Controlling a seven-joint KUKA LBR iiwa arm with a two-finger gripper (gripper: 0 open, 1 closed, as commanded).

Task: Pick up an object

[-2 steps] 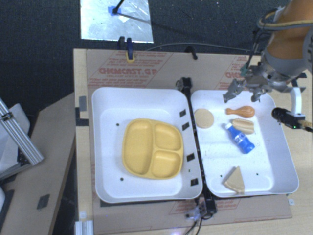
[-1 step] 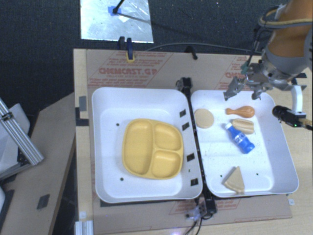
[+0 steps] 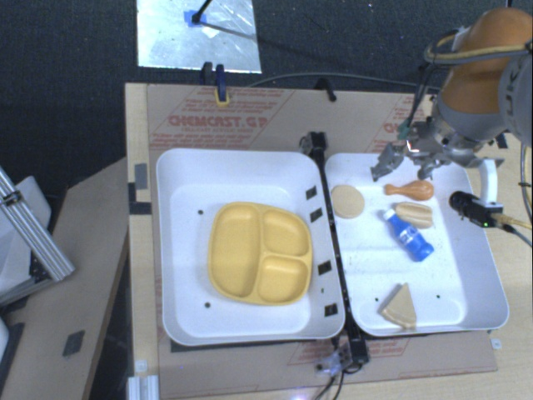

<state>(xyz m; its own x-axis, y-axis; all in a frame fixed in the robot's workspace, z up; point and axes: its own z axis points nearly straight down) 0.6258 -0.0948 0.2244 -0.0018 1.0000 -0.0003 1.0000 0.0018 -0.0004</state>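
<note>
Gripper [image 3: 405, 163] hangs over right bin's [image 3: 479, 311] far edge, fingers spread and empty, just beside toy drumstick [image 3: 410, 191]; it looks light, rigid, slick plastic, so best pinched across its narrow neck.

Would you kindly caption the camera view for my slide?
End effector open above right bin of toy food; yellow divided plate in left bin.

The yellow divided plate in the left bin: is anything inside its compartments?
Nothing lies in the three compartments of the yellow divided plastic plate; all show bare yellow. It rests in the left white bin, covering the floor beneath, which cannot be seen.
</note>
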